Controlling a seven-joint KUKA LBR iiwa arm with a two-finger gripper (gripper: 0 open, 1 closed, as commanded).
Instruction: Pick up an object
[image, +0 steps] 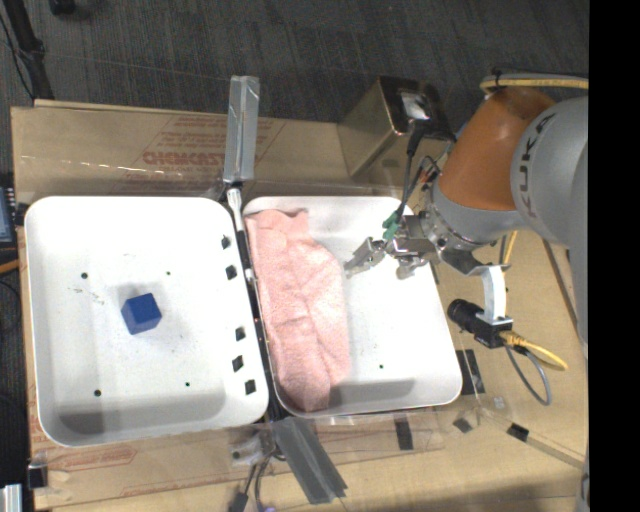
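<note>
Pink towel (298, 305) lies along the right bin's (420, 385) left side; my hand (365, 257) hovers beside it, fingers apart, empty. I'd worry soft cloth slips free if the fingers pinch only a fold.

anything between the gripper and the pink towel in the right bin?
Nothing visible. The gripper hangs over the right bin, just right of the pink towel, with bare bin floor between them. The blue cube lies apart in the left bin.

Grey KUKA arm (560, 170) with a rounded orange band (485, 165), dark lettering, thin green and black cables near the metallic jaws.
</note>
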